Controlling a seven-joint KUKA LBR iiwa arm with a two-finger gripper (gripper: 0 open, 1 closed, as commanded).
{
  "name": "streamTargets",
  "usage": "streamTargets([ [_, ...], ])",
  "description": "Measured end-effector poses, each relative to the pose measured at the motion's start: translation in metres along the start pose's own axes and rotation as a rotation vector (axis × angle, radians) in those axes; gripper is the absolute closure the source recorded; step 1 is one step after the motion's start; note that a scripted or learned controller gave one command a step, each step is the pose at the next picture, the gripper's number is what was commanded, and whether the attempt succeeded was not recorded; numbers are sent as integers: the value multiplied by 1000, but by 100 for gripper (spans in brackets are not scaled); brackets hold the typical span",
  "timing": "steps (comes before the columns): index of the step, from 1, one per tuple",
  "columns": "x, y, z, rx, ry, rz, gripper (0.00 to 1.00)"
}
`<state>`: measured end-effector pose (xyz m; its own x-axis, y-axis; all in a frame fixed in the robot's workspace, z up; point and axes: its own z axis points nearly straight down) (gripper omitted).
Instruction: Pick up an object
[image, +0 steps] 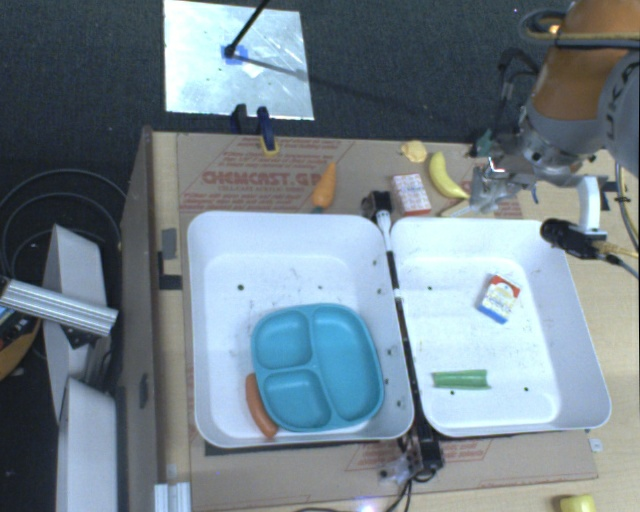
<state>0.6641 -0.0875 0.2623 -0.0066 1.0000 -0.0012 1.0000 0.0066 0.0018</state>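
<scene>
The right bin holds a small white, red and blue carton towards its back right and a flat green stick near its front. In the left bin a blue divided tray lies with an orange sausage beside its front left corner. My gripper hangs over the back rim of the right bin, just right of a banana. It stands apart from the carton, which lies further forward, and nothing shows between its fingers.
Behind the bins, on the cardboard, lie a carrot, a small pink box and a pale yellow piece. Two blue clamps stand at the back edge. A yellow object sits at the front right corner.
</scene>
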Motion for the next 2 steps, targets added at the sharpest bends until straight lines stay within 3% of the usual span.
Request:
streamTargets([
  [1,20,5,7,-1,1,0,100],
  [2,3,-25,-5,0,1,7,100],
])
